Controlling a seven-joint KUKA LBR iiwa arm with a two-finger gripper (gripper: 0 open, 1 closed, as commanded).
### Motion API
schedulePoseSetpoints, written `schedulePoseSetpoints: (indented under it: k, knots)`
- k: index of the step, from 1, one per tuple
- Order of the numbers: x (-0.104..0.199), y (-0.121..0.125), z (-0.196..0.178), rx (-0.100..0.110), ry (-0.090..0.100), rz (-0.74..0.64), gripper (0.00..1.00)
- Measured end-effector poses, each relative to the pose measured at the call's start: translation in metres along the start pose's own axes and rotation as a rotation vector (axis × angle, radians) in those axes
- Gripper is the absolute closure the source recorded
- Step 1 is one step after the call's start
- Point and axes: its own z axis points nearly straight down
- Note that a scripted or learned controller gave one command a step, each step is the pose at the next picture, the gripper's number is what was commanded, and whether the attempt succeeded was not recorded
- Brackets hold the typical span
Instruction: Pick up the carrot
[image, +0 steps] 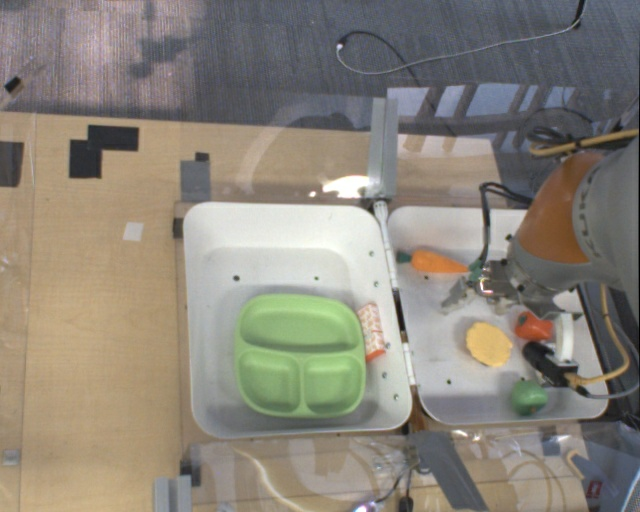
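The carrot (437, 262), orange with a green stub at its left end, lies at the upper left of the right bin (440, 385). My gripper (466, 287) hangs just right of and below the carrot's thick end, low over the bin floor. It is open, with nothing between its fingers. One finger (455, 297) points down-left, away from the carrot. The arm's orange band and grey wrist cover the bin's right side.
In the right bin lie a yellow round slice (489, 345), a small red-orange piece (533, 326) and a green piece (529, 397). The left bin (215, 260) holds a green divided plate (300, 353) and a small striped packet (371, 330) by the shared wall.
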Motion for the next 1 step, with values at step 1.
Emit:
schedulePoseSetpoints:
  k: [1]
  knots:
    - [-0.0015, -0.0474, -0.0041, 0.009, 0.000, -0.234, 0.00]
